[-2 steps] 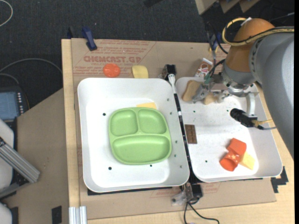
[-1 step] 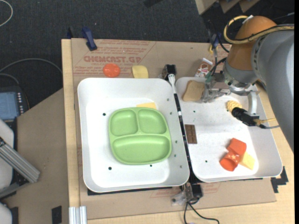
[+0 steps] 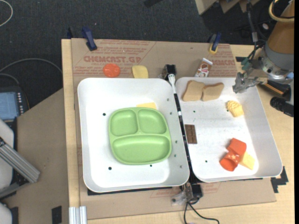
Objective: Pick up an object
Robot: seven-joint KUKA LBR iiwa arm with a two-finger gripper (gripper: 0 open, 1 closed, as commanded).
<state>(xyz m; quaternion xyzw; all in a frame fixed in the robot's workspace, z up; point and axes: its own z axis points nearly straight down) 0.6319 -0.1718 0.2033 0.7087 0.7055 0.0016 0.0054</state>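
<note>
Two white bins sit side by side, and the gripper [image 3: 243, 83] hangs over the far right rim of the right bin [image 3: 261, 125]; I cannot tell how its fingers stand, nor see anything between them. Nearest the viewer, well below the fingers, an orange cup [image 3: 232, 154] lies touching a yellow block [image 3: 248, 161]. Just below and left of the fingers rests a small yellow toy [image 3: 235, 108]. Left of them lie two tan bread slices [image 3: 202, 91]. Further left, the left bin [image 3: 93, 125] holds a green divided plate [image 3: 139, 135].
</note>
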